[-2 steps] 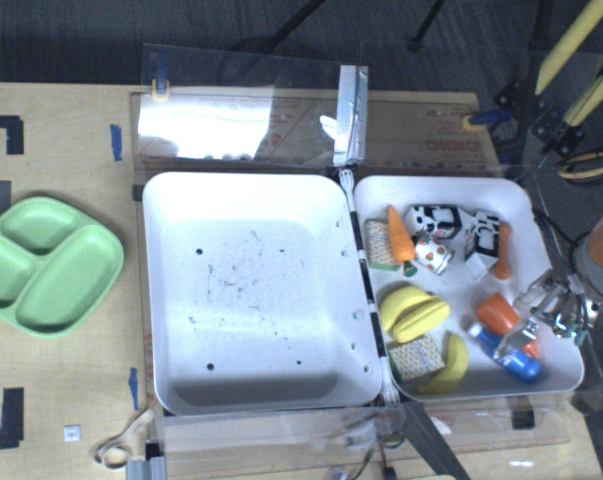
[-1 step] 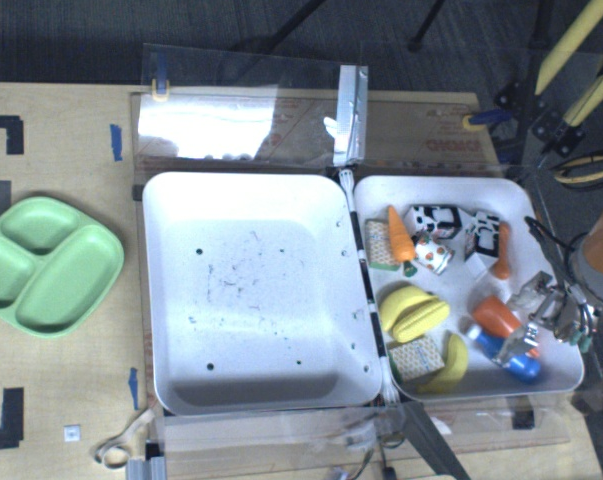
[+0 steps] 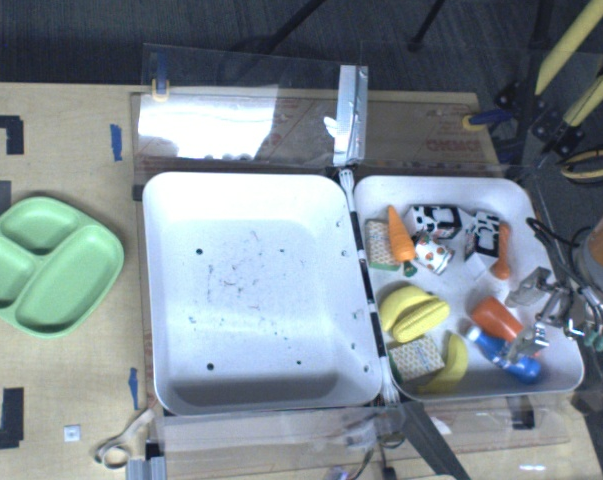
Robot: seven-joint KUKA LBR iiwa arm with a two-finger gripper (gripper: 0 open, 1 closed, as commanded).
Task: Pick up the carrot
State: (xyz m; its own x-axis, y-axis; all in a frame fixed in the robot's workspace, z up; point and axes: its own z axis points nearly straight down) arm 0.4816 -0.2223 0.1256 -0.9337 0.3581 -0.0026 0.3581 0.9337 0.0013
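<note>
The carrot (image 3: 400,234) is a slim orange cone with a green end, lying in the upper left part of the right bin (image 3: 551,380), beside a tan waffle-like block (image 3: 379,244). My gripper (image 3: 532,315) sits low at the right bin's right side, well to the right of and below the carrot. Its fingers stand open with nothing between them. An orange rounded toy (image 3: 496,318) lies just left of the fingertips.
The right bin also holds yellow bananas (image 3: 413,312), black-and-white toys (image 3: 435,221), a second slim orange piece (image 3: 502,252), a blue item (image 3: 512,360) and a tan block (image 3: 416,358). The left bin (image 3: 161,268) is white. A green divided plate (image 3: 47,265) lies at far left.
</note>
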